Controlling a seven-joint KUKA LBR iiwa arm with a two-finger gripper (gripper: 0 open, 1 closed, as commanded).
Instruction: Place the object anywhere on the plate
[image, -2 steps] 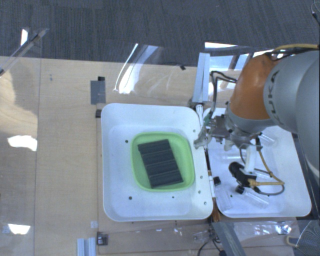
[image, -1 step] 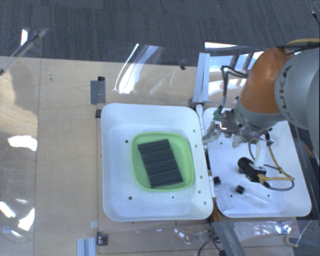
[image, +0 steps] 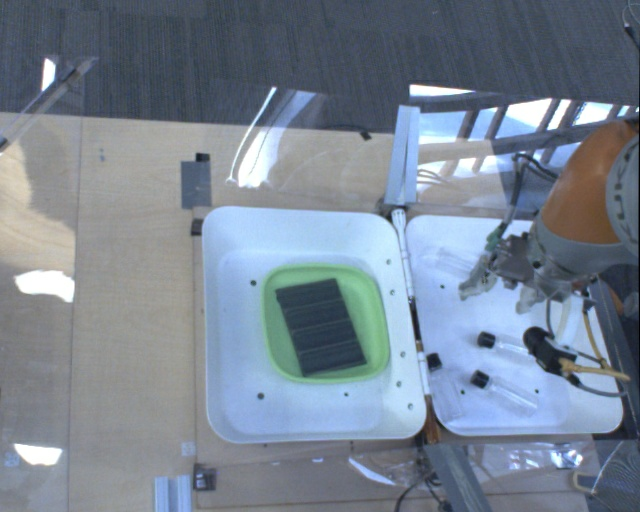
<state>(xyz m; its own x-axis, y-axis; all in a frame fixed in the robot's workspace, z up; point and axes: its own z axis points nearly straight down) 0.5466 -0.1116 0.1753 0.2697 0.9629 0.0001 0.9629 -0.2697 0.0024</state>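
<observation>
Overhead, the gripper (image: 497, 282) hovers over the right bin (image: 440, 235); its jaws' state is unclear. A dark grey ridged block (image: 320, 326) lies on the green plate (image: 373, 310).

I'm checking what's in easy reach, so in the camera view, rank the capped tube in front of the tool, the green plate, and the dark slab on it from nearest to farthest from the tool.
From the tool:
1. Capped tube, right bin, just in front of the tool.
2. Green plate, left bin; its near rim comes next.
3. Dark slab, lying on the plate's middle, farthest.
</observation>
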